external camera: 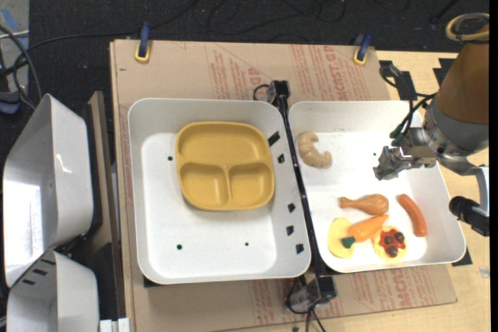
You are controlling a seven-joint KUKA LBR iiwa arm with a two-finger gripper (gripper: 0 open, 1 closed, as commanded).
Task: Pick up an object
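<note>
Left bin (148, 190): a shallow white tray with rounded corners is set on the counter (124, 58), just beside its twin; small dark marks are dotted over its floor.
Yellow plate (226, 166): a smooth, matte, three-part dish is laid flat in the left bin, probably as a place for sorted items.
Right bin (366, 117): the loose toy food is gathered here, within the arm's reach.
Croissant (313, 151): a pale tan, curled, ridged piece is seen alone near the upper left of the right bin.
Drumstick (364, 204): a glossy orange-brown piece is laid near the middle, with a carrot (364, 229) touching a yellow disc (339, 237) below it.
Sausage (412, 214): a smooth, orange-red, rod-like piece is set apart at the right, so it is judged the easiest pick.
Jaws (387, 167): they are held low over bare bin floor, above the drumstick and sausage; nothing is seen between them, and how far they are parted cannot be told.
</note>
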